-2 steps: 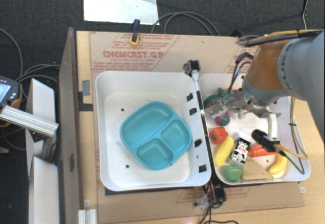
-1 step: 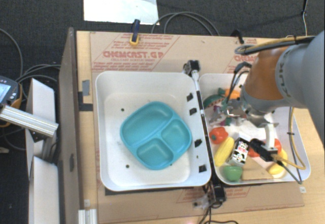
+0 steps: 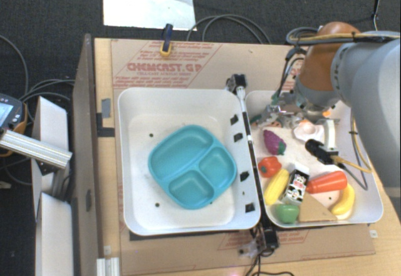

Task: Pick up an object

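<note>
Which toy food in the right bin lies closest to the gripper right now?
The purple eggplant, just below the gripper. The tomato, corn and carrot lie farther toward the bin's near edge.

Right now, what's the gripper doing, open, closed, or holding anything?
Gripper: low over the far end of the right bin; open or closed cannot be told.

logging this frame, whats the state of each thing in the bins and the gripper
teal tray: flat in the left bin, nothing in its compartments
purple eggplant: lying loose in the right bin
tomato: loose, touching the corn
corn: lying tilted
carrot: lying on its side
banana: lying by the rim
gripper: low over the right bin's far end
</note>
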Available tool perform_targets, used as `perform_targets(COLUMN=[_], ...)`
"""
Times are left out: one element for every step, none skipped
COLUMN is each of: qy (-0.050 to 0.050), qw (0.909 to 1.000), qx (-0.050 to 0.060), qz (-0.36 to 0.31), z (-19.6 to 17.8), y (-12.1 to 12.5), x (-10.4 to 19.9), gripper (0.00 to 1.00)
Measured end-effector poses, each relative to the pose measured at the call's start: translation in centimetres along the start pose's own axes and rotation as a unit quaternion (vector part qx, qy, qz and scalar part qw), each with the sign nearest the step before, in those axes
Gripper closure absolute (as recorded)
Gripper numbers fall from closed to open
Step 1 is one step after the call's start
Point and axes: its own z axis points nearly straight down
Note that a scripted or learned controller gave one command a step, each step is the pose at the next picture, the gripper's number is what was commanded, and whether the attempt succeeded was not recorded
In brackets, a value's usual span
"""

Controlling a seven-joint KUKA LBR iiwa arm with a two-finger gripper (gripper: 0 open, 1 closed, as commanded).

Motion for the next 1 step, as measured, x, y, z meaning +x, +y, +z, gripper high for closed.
perform_targets(qy=[0.001], qw=[1.0], qx=[0.004], qz=[0.003], z=[0.15], y=[-5.05], x=[-0.35], gripper=[0.0])
